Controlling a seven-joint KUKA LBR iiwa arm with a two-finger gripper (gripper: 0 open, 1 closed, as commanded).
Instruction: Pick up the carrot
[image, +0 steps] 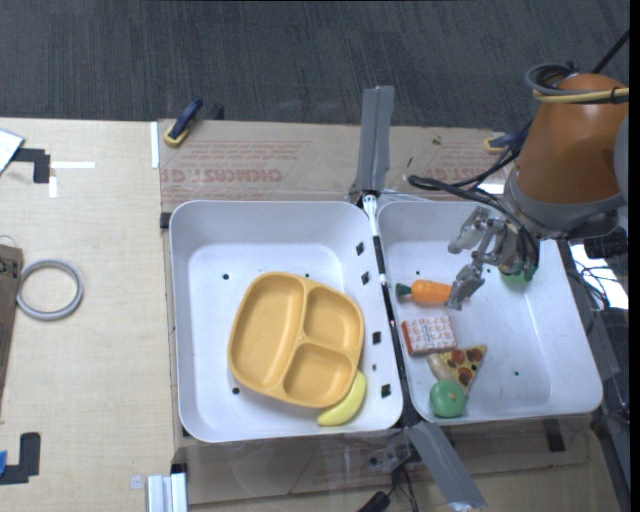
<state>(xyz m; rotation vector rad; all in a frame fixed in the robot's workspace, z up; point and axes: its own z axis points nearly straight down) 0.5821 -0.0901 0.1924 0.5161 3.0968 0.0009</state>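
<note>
**Carrot lies in the right bin, gripper beside it**

Two shallow white bins stand side by side on the bench. I take the carrot as the landmark for the places.

The carrot is in the right bin, close to this bin's left wall. It lies on its side, with the green end toward the wall and the orange body toward the middle of the bin.

The gripper is just to the right of the carrot. One dark fingertip comes down to the carrot's orange end and seems to touch it or nearly so. The carrot is not between the fingers. If the jaws are released or clenched I cannot tell, because the fingers overlap each other from this angle.

Just below the carrot lies a small flat card with red print. Below that, a little to the right, is a toy pizza slice, and under it a green round fruit near the front wall. A small green thing sits to the right of the carrot, behind the gripper, partly hidden.

Left of the carrot, over the wall, is the left bin. It holds a yellow divided plate with three compartments, and a banana touches the plate's lower right rim
</note>
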